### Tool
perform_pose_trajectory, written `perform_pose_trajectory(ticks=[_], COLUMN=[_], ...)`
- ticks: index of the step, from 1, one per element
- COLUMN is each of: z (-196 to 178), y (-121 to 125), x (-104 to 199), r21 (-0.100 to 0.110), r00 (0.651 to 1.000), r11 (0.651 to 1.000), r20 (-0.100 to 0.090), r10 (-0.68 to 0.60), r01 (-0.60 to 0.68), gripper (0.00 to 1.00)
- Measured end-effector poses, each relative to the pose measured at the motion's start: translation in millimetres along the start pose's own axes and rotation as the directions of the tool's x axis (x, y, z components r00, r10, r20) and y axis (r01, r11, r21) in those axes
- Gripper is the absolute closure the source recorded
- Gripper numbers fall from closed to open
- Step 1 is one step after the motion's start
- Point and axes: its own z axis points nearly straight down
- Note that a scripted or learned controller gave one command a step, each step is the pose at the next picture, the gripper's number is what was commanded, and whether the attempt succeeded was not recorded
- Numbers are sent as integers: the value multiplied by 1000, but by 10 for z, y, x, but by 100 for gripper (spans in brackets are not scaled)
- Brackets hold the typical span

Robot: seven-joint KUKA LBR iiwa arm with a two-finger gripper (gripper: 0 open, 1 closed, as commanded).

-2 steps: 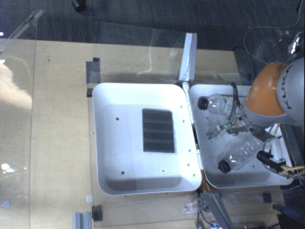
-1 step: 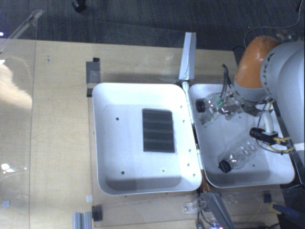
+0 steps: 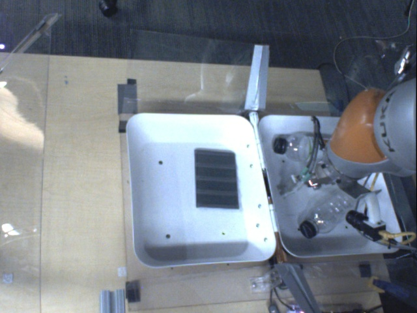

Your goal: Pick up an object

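Two clear plastic bottles with black caps lie in the right bin [image 3: 287, 240]. One bottle [image 3: 296, 147] is near the bin's far left corner, its cap pointing left. The other bottle [image 3: 328, 216] lies near the front, cap toward the front left. My gripper [image 3: 307, 178] hangs low over the bin between the two bottles, under the grey and orange wrist [image 3: 358, 135]. Nothing is visibly held in it. The wrist hides the bin's right part.
The left bin [image 3: 150, 194] holds a dark ribbed rectangular pad [image 3: 216, 178] lying flat at its middle. A metal divider post [image 3: 257, 77] stands behind the gap between the bins. Bare wooden bench [image 3: 71, 175] extends to the left.
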Motion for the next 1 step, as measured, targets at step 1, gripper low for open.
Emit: perform_pose_trajectory(ticks=[1], z=[17], y=[663], x=[54], r21=[1], r00=[1000], r11=[1000], r20=[-1], r10=[27], r01=[-27], gripper=[0])
